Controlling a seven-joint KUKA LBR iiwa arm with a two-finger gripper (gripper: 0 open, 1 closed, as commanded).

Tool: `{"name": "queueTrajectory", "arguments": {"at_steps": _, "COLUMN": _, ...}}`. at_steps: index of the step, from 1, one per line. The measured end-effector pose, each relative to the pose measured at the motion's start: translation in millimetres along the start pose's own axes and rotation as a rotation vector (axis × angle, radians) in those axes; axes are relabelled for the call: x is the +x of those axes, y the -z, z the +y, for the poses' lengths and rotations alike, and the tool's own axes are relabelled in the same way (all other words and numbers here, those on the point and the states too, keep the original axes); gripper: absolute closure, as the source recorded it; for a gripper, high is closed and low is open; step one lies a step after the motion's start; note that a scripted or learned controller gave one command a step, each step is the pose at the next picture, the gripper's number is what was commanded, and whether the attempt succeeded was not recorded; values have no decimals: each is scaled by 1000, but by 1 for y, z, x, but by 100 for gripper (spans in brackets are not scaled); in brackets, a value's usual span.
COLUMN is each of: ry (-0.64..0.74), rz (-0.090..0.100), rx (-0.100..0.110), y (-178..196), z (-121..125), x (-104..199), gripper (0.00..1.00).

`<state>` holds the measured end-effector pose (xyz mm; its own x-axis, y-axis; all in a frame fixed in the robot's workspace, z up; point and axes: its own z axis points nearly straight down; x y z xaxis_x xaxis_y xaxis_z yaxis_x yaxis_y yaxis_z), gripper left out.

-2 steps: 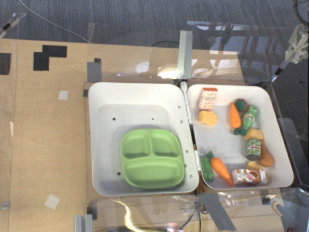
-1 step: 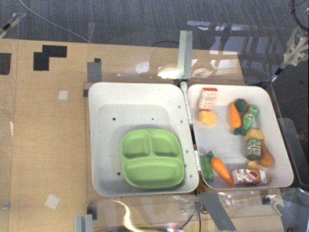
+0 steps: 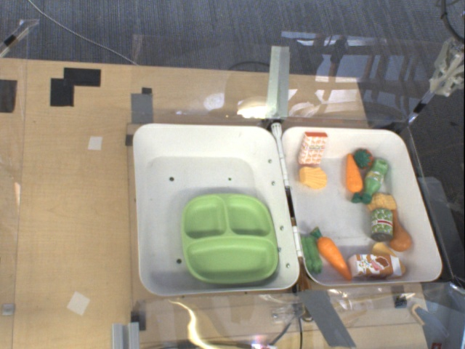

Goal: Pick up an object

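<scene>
The right bin [image 3: 414, 167] holds several toy foods. A red and white carton [image 3: 313, 149] lies at its back left, with a yellow-orange piece [image 3: 314, 177] just in front of it. An orange carrot [image 3: 353, 173] and a green bottle [image 3: 375, 180] lie side by side near the back right. In front of them stands a small can [image 3: 381, 222]. A second carrot [image 3: 333, 256] with a green top lies at the front left. A red-labelled bottle [image 3: 376, 265] lies on its side at the front. A pale piece of the arm's end [image 3: 445, 73] shows at the top right edge, far from the bins.
The left bin [image 3: 167, 158] holds a green divided plate [image 3: 229, 237] toward its front. A metal post [image 3: 278, 82] rises behind the seam between the bins. A clear panel lies around the right bin. Tan bench surface stretches to the left.
</scene>
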<state>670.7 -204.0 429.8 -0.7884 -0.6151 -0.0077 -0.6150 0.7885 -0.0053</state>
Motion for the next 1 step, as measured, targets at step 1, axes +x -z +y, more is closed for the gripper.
{"name": "queueTrajectory", "arguments": {"at_steps": 1, "ry": 97, "rz": 0, "rx": 0, "y": 14, "z": 0, "x": 0, "gripper": 100}}
